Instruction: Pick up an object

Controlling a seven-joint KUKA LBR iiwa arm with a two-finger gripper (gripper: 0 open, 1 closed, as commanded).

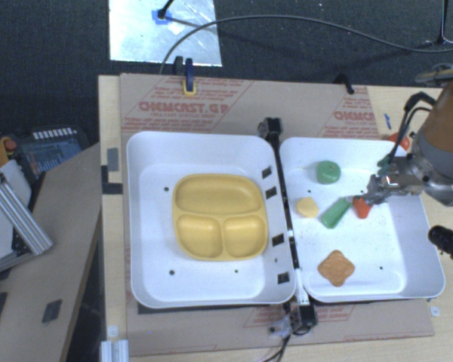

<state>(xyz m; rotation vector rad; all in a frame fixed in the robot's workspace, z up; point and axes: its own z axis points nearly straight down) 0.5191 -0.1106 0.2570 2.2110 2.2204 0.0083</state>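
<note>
The right bin [408, 277] holds several small items. A round green piece [328, 172] lies at the back, a pale yellow lump [307, 207] left of middle, a long green piece [335, 213] beside it, and a tan waffle-like cookie [336, 268] near the front. A small red-orange piece [361, 208] sits by the long green one. My gripper [374, 193] hangs low over the right side of that bin, its tip right above the red-orange piece. Whether it touches the piece is unclear.
The left bin [147, 277] holds a yellow divided plate [215, 216]. A black divider [281, 210] runs between the bins. The grey arm [438, 157] enters from the right. Boxes and a metal rail stand on the side table at the left.
</note>
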